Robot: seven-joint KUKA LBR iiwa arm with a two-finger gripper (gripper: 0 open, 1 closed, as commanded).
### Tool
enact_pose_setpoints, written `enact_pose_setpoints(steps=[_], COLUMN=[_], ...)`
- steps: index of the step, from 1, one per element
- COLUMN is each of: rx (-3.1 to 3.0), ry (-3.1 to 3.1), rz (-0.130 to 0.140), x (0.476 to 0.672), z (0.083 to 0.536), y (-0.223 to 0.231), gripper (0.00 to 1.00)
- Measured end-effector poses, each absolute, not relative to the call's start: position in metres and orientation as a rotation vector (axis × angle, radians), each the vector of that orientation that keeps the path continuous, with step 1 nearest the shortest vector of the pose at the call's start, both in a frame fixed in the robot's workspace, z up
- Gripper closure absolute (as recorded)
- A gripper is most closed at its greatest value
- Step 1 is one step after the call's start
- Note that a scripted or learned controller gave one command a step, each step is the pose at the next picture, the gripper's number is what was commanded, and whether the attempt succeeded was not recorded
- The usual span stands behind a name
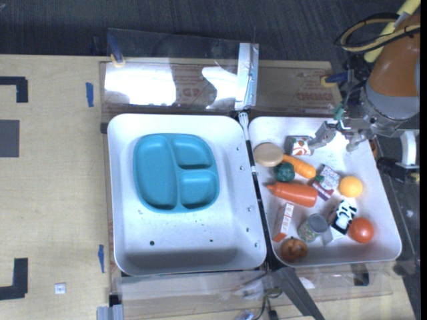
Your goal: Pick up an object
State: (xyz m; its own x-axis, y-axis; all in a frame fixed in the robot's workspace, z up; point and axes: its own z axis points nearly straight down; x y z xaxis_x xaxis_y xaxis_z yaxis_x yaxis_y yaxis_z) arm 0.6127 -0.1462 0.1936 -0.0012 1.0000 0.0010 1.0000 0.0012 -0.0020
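Hovering pincer [338, 133] near bin's rim [313, 120].

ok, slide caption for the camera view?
Arm over right bin of toy food; blue tray in left bin.

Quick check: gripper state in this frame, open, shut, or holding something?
Gripper: over the right bin's far corner, nothing seen between its fingers; open or shut cannot be told.

Arm [393, 72] runs off the right and top edges, so only its wrist end shows. Gripper [340, 135] fingers are blurry. Print on the small packets [327, 179] in the right bin [387, 245] is too small to read.
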Motion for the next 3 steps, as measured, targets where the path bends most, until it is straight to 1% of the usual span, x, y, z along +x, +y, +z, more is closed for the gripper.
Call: enact_pose_setpoints(steps=[1,2,3], rx=[-2.149,-2.156,-2.221], ry=[-2.299,-2.299,-2.227], rz=[-0.005,-0.009,-0.006], x=[0.613,0.614,0.558], z=[0.088,0.099,0.188], y=[-0.112,-0.113,-0.087], gripper=[0.0,1.0,1.0])
